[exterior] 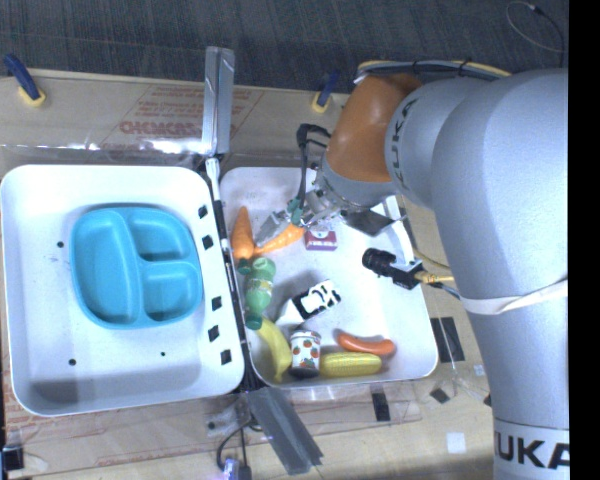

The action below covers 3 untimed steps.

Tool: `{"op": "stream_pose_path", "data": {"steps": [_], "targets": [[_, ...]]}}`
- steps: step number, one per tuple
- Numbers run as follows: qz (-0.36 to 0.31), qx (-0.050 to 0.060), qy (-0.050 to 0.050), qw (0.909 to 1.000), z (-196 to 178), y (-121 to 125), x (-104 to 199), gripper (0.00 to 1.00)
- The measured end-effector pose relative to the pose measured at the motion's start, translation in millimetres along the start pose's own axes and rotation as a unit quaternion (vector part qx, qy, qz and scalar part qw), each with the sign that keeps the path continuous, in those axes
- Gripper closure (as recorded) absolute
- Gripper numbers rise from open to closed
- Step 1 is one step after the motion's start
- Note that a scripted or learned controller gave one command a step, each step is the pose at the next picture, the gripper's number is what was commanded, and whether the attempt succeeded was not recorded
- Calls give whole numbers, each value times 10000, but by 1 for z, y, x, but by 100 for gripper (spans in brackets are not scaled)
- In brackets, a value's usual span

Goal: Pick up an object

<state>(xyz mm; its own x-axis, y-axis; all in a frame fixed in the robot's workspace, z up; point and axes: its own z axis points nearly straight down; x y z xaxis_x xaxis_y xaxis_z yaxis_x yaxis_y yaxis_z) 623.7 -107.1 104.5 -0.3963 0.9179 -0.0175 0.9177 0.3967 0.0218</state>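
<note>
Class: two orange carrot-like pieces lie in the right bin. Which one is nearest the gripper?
The smaller carrot, lying slanted right beside the gripper. The larger carrot stands further left, against the bin's dividing wall.

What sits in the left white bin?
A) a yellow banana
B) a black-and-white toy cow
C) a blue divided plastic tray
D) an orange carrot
C: the blue divided plastic tray lies in the left white bin, while the toys lie in the right white bin.
</note>
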Motion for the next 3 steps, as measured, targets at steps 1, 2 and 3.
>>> {"op": "stream_pose_path", "data": {"steps": [1, 2, 3], "targets": [[-607, 81, 86, 9981, 9, -8, 0, 0], [-2268, 81, 102, 9739, 9, -120, 22, 0], [-2301, 65, 87, 9731, -1, -117, 21, 100]]}}
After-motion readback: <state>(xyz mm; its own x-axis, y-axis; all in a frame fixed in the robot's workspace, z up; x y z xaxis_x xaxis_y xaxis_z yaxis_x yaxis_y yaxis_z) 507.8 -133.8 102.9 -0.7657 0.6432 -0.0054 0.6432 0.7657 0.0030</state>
